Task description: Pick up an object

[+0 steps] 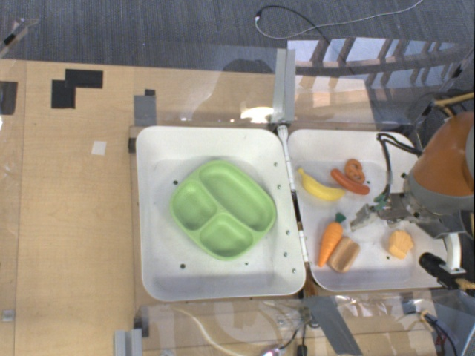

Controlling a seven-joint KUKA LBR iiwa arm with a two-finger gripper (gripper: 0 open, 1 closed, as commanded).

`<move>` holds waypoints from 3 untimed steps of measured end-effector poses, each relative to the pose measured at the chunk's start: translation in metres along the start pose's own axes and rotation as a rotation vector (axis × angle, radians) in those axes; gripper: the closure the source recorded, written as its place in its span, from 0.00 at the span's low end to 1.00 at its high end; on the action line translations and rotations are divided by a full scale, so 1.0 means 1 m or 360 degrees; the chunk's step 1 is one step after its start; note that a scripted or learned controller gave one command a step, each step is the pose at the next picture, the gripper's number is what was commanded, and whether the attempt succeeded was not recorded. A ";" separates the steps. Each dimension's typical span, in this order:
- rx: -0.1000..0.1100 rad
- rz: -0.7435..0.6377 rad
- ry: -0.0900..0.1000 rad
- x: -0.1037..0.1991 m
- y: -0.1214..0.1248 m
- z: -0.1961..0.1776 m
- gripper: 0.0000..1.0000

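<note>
Metal gripper (369,215) hung low over the right bin (326,277); whether its jaws were parted or closed could not be told. Nothing sat visibly between them. Orange carrot (330,241) with green top lay just left and below, touching a tan bread piece (344,254). Yellow-orange block (400,245) lay to the right, possibly cheese. Arm (445,170) was cut off by the frame.

Banana (320,188), hotdog (349,182), carrot (329,242) lying in right bin (371,277).
</note>
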State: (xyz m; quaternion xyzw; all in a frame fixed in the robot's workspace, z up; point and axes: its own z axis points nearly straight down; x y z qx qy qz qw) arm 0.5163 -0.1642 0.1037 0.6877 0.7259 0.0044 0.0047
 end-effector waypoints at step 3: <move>0.0003 0.0203 -0.0004 0.068 -0.008 0.013 0.00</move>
